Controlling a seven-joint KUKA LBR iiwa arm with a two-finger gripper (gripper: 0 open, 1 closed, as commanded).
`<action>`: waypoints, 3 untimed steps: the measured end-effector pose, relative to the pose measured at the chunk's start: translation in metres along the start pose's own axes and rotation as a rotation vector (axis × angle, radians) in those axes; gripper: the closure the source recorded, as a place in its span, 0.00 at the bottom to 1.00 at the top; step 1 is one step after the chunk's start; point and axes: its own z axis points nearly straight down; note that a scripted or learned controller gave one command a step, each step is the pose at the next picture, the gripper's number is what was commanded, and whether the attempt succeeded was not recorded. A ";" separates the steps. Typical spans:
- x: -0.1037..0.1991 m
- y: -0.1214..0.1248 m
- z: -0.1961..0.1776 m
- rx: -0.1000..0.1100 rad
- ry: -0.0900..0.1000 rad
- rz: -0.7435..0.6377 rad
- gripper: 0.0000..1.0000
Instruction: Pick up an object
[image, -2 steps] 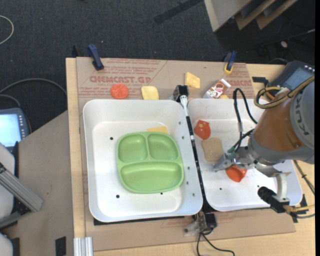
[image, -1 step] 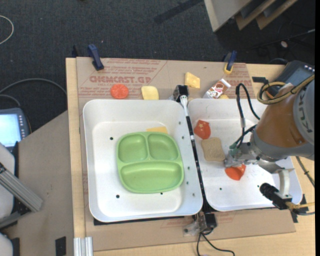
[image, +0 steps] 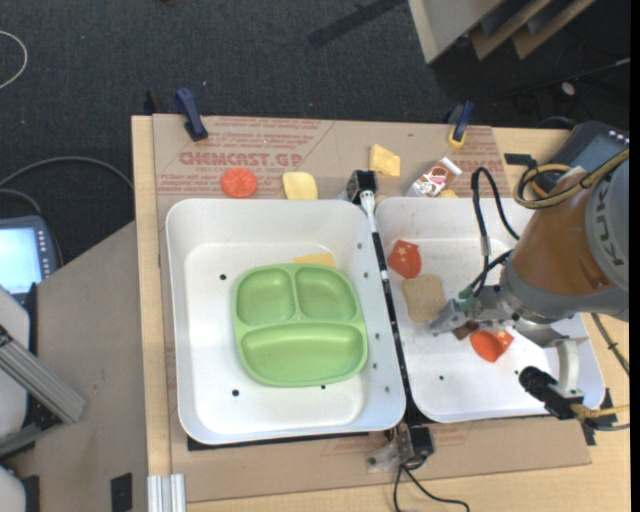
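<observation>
While the gripper (image: 450, 322) hangs low in the right white bin (image: 440, 395), its fingers' state unclear, a flat tan bread-like piece (image: 422, 296) lies just beside it.

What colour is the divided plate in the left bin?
Light green plate, clear in the camera view.

Green tray (image: 298, 325) in a white bin (image: 190, 330); second white bin (image: 450, 395) holds a red-orange piece (image: 405, 259), a tan slab (image: 423, 296), an orange piece (image: 491, 345). Behind — yellow blocks (image: 299, 185), an orange disc (image: 239, 182), blue clamps (image: 190, 113) on the brown tabletop (image: 150, 300).
</observation>
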 end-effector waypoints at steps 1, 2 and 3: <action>-0.074 0.058 0.017 0.014 0.010 -0.003 0.00; -0.075 0.041 0.014 0.007 0.009 -0.007 0.00; -0.079 0.043 0.001 -0.001 0.000 -0.004 1.00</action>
